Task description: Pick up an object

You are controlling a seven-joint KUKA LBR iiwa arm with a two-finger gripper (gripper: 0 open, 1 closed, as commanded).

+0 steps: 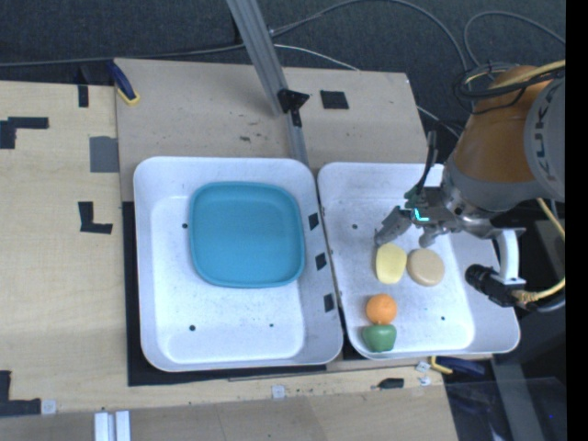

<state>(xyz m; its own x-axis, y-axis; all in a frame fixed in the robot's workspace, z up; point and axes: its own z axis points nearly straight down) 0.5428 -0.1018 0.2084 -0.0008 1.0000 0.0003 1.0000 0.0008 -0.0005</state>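
Observation:
In the right bin (354, 191) lie a pale yellow piece (390, 264), a tan round piece (426, 267), an orange ball (381, 309) and a green piece (378, 337) near the front rim. My gripper (410, 231) hangs just above and behind the yellow and tan pieces. Its fingers are spread open, one (390, 229) pointing down-left toward the yellow piece and the other over the tan piece. Nothing sits between them.
The left bin (156, 246) holds a blue square plate (246, 232). A grey metal pole (266, 53) slants down to the gap behind the bins. Cables run along the right side by the arm (505, 154).

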